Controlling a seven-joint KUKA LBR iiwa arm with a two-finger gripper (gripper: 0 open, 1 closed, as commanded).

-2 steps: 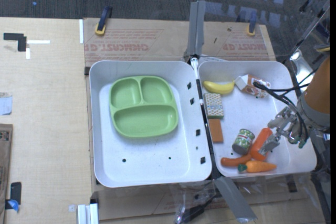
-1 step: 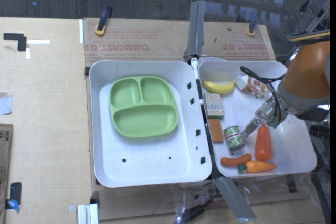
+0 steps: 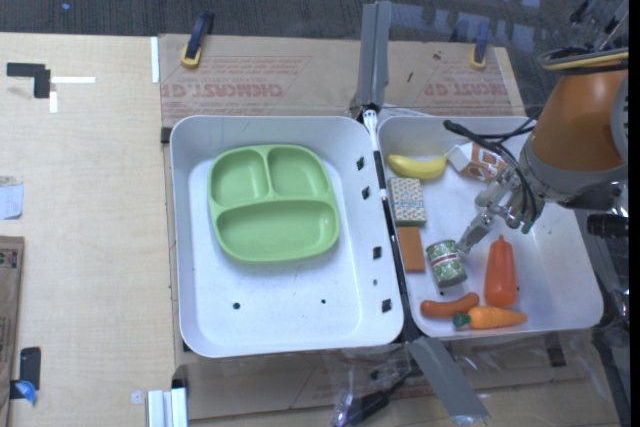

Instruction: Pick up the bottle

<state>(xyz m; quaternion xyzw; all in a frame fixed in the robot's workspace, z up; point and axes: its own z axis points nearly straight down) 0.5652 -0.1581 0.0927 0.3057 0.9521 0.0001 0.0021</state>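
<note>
Gripper (image 3: 470, 237) low in the right bin (image 3: 575, 300), fingers pointing down-left, tips just beside the can (image 3: 446, 261); gap between fingers too small to judge, nothing seen held. Bottle (image 3: 500, 271), orange-red, lying just right of the tips, apart from them, neck toward the arm. Below it a carrot (image 3: 490, 318) and a sausage (image 3: 448, 305). Left of the can a brown block (image 3: 411, 249) and a patterned box (image 3: 407, 200); above these a banana (image 3: 417, 165). In the left bin (image 3: 200, 315), a green plate (image 3: 274, 203).
</note>
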